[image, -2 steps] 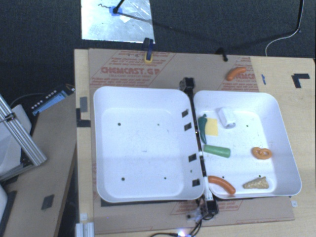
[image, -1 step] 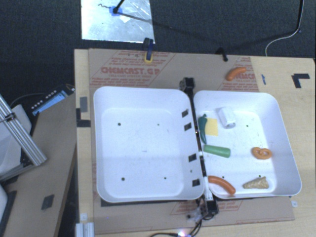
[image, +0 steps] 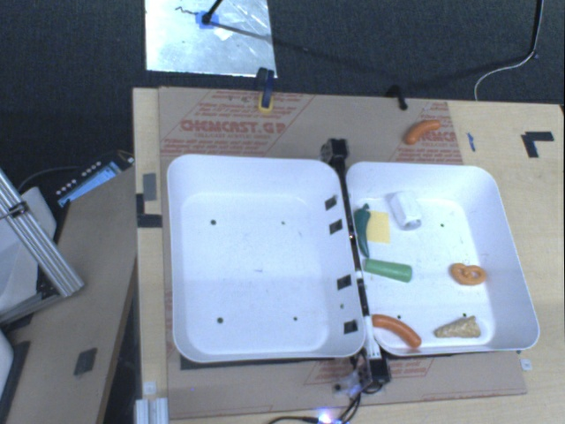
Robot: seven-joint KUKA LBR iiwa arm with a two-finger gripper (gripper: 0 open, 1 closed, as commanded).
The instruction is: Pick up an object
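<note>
Two shallow white bins are sitting side by side on a cardboard-covered bench [image: 221, 117], the left bin [image: 256, 259] and the right bin [image: 494, 237] meeting along a dark seam with black clips. All the loose things inside a bin are lying in the right one. A small white cylinder [image: 406, 209] is resting on its side near the far edge of that bin, and a yellow square block [image: 378, 228] is lying just beside it toward the seam. A dark green piece [image: 362, 223] is leaning along the seam edge, touching the yellow block's side. A green cylinder [image: 387, 270] is lying flat near the seam, roughly midway down the bin. A pretzel-shaped orange piece [image: 468, 275] is sitting toward the right edge. At the near edge, an orange sausage-like piece [image: 396, 329] is curving close to the near seam corner, and a tan wedge [image: 458, 328] is lying well apart from it toward the near right corner. Another orange sausage-like piece [image: 422, 132] is lying outside the bins on the bench, beyond the right bin's far edge. A blue and yellow clamp [image: 265, 91] is gripping the bench's far edge. As for the gripper, I cannot tell how its fingers are standing.
</note>
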